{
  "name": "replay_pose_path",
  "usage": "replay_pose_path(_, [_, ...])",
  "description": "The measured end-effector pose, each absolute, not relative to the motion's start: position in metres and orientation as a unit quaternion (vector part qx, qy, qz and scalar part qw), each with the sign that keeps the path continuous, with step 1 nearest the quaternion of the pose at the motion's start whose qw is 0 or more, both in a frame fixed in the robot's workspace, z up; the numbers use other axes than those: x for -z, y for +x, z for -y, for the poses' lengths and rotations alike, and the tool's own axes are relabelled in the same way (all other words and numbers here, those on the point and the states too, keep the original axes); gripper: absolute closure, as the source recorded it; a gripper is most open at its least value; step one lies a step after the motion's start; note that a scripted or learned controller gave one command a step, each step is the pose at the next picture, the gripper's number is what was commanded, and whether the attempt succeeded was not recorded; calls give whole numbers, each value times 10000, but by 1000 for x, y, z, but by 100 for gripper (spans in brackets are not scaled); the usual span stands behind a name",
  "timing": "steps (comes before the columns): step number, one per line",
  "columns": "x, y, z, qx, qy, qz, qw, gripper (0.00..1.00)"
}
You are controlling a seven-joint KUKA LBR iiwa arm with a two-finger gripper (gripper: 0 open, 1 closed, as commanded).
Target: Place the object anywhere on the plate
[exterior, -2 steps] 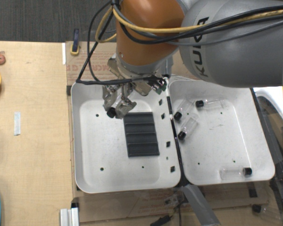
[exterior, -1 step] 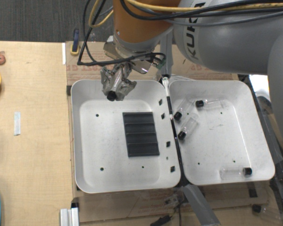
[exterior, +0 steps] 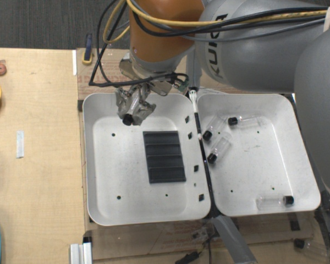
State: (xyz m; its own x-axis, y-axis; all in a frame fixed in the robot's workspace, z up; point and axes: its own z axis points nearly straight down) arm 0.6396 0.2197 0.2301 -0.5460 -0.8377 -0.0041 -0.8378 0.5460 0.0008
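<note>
Tool [exterior: 133, 110] is hovering over the far-left corner of the left bin [exterior: 99, 202], hanging low above the bin floor. Tool state: can't tell, open or closed isn't resolving from this angle. Something dark and round is showing at its lower tip; can't tell whether that's a vial cap or tool hardware, so not calling it a grasp.

Arm [exterior: 253, 43] is reaching in from the right, with its orange band sitting directly above the tool and yellow and black cables looping around it.

Surface [exterior: 38, 191] is running tan and wooden to the left of the bins.

Right bin [exterior: 297, 147] is butting against the left bin along their shared edge.

Plate [exterior: 164, 157], black, ribbed and rectangular, is lying flat near the middle of the left bin, just nearer the camera than the tool and apart from it. Nothing is resting on it.

Clear vials with dark caps are lying on their sides in the right bin: one [exterior: 239, 120] near the far side, one [exterior: 219, 147] close to the shared edge, and one [exterior: 275, 202] in the near-right corner.
</note>
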Motion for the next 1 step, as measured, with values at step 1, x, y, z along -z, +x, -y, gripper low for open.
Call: replay_pose_path(1, [-226, 646, -219, -13, -4683, -8836, 23, 100])
